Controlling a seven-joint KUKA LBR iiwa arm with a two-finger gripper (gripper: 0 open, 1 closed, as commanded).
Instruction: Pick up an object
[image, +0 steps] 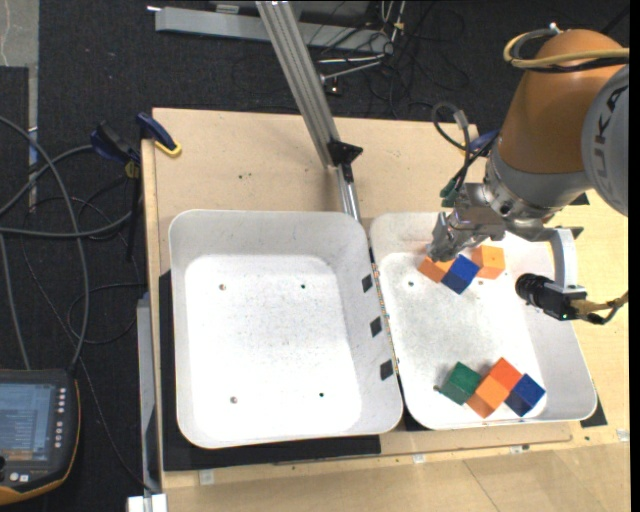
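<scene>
The near edge of the right bin (580, 400) carries a cluster of four blocks touching one another: a green block (461, 382), two orange blocks (497, 385) and a dark blue block (525, 394). The left bin (270, 320) sits beside it on the counter (250, 150).

Farther back in the right bin lies a second cluster: a flat orange piece (433, 268), a blue cube (460, 273) and an orange cube (491, 260), set close together. The tool (452, 240) is positioned directly over this cluster, at or just above the blue cube and the flat orange piece. Whether the tool is open, closed or gripping a block cannot be told from this view, as the wrist body hides its tip.

The blocks appear small, rigid and light, with flat smooth faces. The recommended hold is across two opposite flat sides. Neighbouring blocks crowd the blue cube, so access to its sides is likely restricted and a slip is possible.
</scene>
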